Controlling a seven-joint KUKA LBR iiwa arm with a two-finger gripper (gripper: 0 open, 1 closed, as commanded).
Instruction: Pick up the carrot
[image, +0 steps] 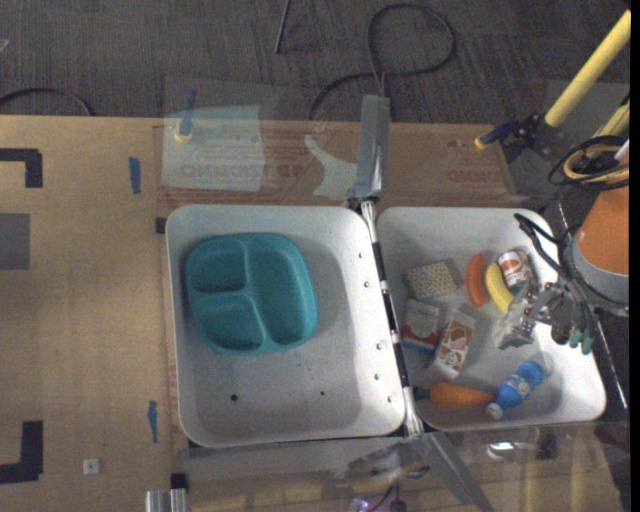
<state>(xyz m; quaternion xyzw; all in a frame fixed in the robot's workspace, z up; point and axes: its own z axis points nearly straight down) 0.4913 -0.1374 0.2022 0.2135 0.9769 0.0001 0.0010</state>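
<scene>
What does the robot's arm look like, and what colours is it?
The robot arm comes in from the right. Its big rounded part is bright orange, with a pale grey ring beneath it. Black cables loop around it. At the end sits a small metal gripper, silvery grey with dark bits, and little teal-tipped parts hang beside it.
</scene>
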